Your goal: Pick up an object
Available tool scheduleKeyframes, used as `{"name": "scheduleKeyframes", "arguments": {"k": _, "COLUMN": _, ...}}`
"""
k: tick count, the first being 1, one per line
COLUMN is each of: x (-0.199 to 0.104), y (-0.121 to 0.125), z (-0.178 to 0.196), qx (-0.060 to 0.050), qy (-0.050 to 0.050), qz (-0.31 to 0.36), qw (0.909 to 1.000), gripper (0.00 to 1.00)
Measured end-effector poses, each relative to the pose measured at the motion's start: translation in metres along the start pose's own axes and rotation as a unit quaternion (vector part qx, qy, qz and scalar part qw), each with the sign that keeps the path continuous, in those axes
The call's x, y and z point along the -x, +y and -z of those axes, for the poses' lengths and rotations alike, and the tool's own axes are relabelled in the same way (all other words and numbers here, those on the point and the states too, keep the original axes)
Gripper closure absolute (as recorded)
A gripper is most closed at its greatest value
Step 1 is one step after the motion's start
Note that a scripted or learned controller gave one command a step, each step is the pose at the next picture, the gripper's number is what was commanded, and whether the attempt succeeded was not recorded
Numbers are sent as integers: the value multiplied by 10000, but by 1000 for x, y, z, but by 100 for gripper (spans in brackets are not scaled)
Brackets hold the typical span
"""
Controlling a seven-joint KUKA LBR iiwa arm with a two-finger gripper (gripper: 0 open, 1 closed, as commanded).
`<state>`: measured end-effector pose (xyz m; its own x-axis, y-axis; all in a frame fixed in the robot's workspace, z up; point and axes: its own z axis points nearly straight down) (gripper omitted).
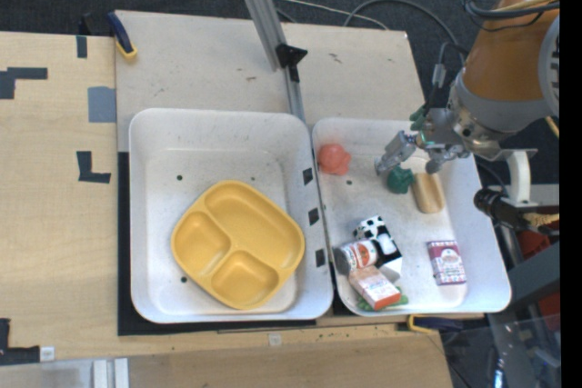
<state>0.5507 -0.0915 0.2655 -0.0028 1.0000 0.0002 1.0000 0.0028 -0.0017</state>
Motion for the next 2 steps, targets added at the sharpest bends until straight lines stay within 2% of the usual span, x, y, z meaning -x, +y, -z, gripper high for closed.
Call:
{"name": "scheduleKeyframes", "arguments": {"k": 1, "x": 0, "y": 0, "z": 0, "qx": 2, "qy": 0, "qz": -1, "qw": 10000, "gripper": 0}}
{"name": "scheduleKeyframes", "arguments": {"k": 2, "x": -3, "y": 2, "z": -44, "qx": -21, "qy": -3, "qz": -5, "qw": 10000, "gripper": 0}}
